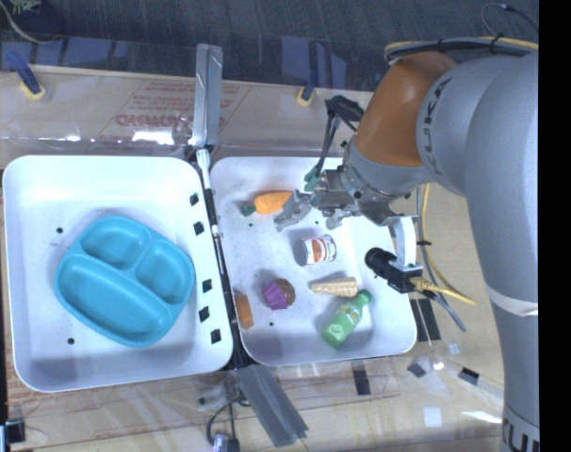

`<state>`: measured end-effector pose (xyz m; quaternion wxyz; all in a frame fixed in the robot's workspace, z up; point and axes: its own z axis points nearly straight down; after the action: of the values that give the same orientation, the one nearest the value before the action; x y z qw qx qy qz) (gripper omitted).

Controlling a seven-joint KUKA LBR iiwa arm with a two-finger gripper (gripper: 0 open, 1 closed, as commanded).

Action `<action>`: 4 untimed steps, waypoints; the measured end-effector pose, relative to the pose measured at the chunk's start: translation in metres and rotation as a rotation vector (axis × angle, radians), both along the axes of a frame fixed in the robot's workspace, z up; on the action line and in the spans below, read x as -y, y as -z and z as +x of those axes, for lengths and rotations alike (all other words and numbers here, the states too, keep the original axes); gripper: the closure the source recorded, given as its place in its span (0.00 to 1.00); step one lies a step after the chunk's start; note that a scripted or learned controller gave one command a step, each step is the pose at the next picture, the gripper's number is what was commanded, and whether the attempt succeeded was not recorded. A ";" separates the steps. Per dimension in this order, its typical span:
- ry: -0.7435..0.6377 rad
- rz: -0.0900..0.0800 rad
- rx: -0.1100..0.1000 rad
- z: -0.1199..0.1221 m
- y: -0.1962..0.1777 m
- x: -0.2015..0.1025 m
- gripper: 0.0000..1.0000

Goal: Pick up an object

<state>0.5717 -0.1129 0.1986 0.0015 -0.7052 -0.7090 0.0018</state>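
Crowding right bin (267,347): six objects

Even, bright overhead light; white bins (40,186) nearly overexposed; soft short shadows beneath objects; faint glare on plastic sheeting (125,125); overall slight blur.

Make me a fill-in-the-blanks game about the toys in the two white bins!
1. The blue divided plate lies in the ____ bin.
2. The toy carrot is coloured ____.
3. The green bottle lies in the right bin, in the same bin as the small ____ can.
4. The gripper hangs over the ____ bin, near the carrot.

Missing words: left; orange; red and white; right.
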 end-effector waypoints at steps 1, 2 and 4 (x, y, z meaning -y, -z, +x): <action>-0.005 0.001 0.001 0.052 0.102 0.008 0.00; -0.003 0.001 0.002 0.085 0.106 -0.023 0.00; 0.001 0.000 0.004 0.006 -0.070 -0.021 1.00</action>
<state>0.5775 -0.0918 0.2690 0.0003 -0.7054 -0.7088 0.0005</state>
